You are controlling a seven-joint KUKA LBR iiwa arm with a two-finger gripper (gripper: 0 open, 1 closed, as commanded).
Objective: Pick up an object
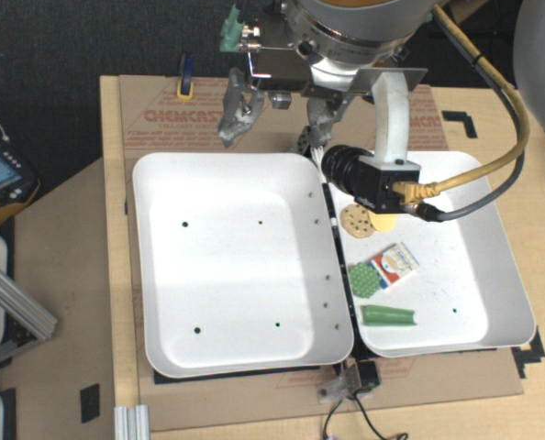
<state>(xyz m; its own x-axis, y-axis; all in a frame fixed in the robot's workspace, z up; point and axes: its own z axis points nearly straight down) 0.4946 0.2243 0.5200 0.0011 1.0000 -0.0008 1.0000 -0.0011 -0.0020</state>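
Nearest in the right bin [493, 273], a green wedge [388, 315] is seen by the front rim, with a round green piece [365, 280] and a red, white and blue packet [394, 264] just behind it. Further back in that bin, a tan perforated disc [356, 219] is set touching a yellow piece [383, 220]. Beyond the bin's far rim, the gripper [277, 125] is held spread apart, with nothing between its fingers [239, 117].

left bin [162, 273] open, right bin [493, 273] crowded by arm [383, 26]
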